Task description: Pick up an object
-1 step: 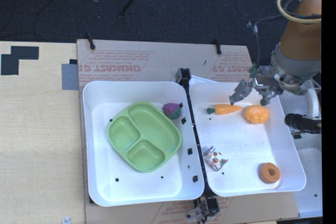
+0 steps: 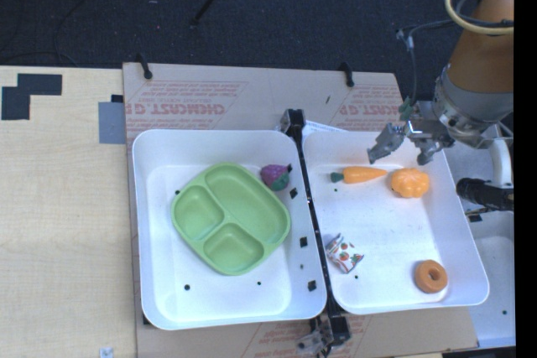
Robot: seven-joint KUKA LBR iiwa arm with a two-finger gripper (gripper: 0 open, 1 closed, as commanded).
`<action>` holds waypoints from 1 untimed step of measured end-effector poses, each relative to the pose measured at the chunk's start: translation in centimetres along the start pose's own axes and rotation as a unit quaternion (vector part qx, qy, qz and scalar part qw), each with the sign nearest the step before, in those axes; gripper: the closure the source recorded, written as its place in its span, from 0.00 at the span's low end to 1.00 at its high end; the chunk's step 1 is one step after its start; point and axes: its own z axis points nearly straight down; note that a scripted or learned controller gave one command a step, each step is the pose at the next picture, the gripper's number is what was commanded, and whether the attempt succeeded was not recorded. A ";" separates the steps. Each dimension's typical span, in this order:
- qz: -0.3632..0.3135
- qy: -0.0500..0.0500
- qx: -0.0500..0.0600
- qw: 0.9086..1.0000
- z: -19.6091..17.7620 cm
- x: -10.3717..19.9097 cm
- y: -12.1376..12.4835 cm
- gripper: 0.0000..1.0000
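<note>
Centre the gripper [image 2: 407, 143] over one item before descending; the carrot [image 2: 362, 175] and the orange lump [image 2: 409, 182] lie nearest, in the right bin [image 2: 470, 285]. The fingers are spread apart above that bin's far edge, gripping nothing and touching no object.

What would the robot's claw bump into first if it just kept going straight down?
Probably the toy carrot. The open gripper hangs just above it in the right bin, though height is hard to judge from this camera.
</note>
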 end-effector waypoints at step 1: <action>0.000 0.001 0.003 1.000 4.4 0.5 -0.2 0.00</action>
